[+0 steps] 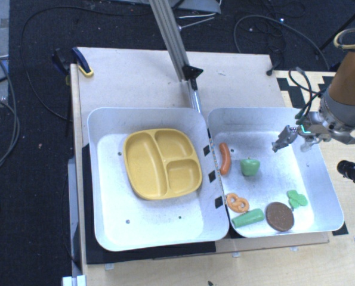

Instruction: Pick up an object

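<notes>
- Dark flooring strewn with black cables is surrounding a pale wooden bench [141,76], which is filling the middle of the frame and bearing two shallow white bins side by side.
- Sitting in the left bin [108,219], a yellow divided plate [163,163] with three compartments is lying slightly turned, near the bin's centre.
- Rising from the seam between the bins, a grey metal pole [168,28] is slanting toward the top centre of the frame.
- Lying in the right bin [320,183] are several small toy foods: an orange sausage [225,158] is resting against the bin's left wall, and a green pepper [250,167] is sitting just to its right.
- Along the lower part of that bin, a pretzel [237,204] is lying just above a green pickle [247,217], a brown round cookie [280,216] is sitting next to the pickle's right end, and a small green leafy piece [296,199] is sitting just above and right of the cookie.
- Reaching in from the right edge, the grey arm [344,94] with its orange band is hanging over the right bin's upper right corner.
- Its gripper [292,138] is hovering above the bin's upper right area, well apart from every toy, with its fingers spread and nothing between them.
</notes>
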Tool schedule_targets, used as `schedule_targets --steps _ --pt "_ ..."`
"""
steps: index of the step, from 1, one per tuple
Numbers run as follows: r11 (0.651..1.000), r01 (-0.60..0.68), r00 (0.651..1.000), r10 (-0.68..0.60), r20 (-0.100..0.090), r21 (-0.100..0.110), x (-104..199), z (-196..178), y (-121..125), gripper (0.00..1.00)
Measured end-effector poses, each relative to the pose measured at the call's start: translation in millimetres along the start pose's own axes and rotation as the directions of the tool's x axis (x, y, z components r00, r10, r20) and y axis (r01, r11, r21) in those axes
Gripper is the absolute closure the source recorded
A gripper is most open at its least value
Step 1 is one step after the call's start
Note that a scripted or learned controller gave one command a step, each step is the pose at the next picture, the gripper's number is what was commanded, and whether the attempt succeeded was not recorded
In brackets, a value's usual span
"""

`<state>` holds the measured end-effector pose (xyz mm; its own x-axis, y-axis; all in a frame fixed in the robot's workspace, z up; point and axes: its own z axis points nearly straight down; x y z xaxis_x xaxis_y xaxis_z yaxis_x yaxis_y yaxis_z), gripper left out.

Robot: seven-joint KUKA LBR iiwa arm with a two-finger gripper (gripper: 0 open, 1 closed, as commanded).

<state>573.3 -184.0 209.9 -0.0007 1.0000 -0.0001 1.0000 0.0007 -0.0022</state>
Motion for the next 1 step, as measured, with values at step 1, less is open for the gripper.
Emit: schedule_targets --steps 1 --pt "1.0 0.0 1.0 0.0 0.0 -0.002 0.0 -0.8 0.6 0.0"
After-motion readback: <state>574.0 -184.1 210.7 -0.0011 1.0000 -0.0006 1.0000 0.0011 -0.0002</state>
